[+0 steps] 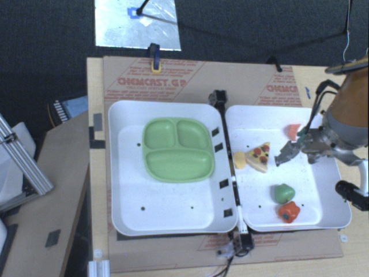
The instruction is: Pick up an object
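In the right bin (pixel 328 209) lie a pizza slice toy (pixel 259 156), a small yellow piece (pixel 239 160) at its left, a green pepper (pixel 283 193), a red pepper (pixel 289 211) and a salmon-pink piece (pixel 294 131) near the back. My gripper (pixel 284 154) hovers just right of the pizza slice, its dark fingers pointing left and down toward it. Nothing shows between the fingers. The grey arm with its orange band comes in from the right edge.
The left bin (pixel 124 209) holds a green divided plate (pixel 176 149). A black divider clamp (pixel 219 97) sits between the bins at the back. Cardboard underlies both bins. A foil sheet (pixel 137 15) lies beyond the bench.
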